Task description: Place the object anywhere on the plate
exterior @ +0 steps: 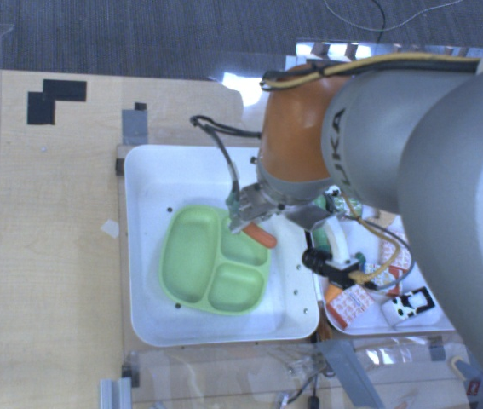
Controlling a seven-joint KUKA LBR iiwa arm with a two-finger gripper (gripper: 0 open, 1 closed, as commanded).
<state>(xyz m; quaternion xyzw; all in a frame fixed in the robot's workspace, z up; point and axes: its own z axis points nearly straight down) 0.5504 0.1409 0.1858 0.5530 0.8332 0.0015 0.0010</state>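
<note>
jaws sit at the end of the grey arm [411, 118], below its orange band [296, 135], low over the left 1 of 2 white bins [139, 313] on the counter [45, 254]. whether the jaws are spread or pressed together cannot be told from this slant, as the wrist hides much of them. orange object [261, 238], small and long, sits right at the tip of the jaws and slants away from them toward the right bin [376, 328]; it cannot be told whether the jaws pinch it or it rests free. directly beneath the jaws and spreading out to their left lies the green plate [192, 262], with 3 compartments: 1 large on the side far from the jaws and 2 smaller on the near side. the orange object is over the upper small compartment, at the plate's rim nearest the jaws. well to the right of the jaws, in the right bin, lie a red and white packet [353, 303] and a black and white item [407, 305]. far to the left of the jaws, black tape marks [54, 100] show on the counter.
</note>
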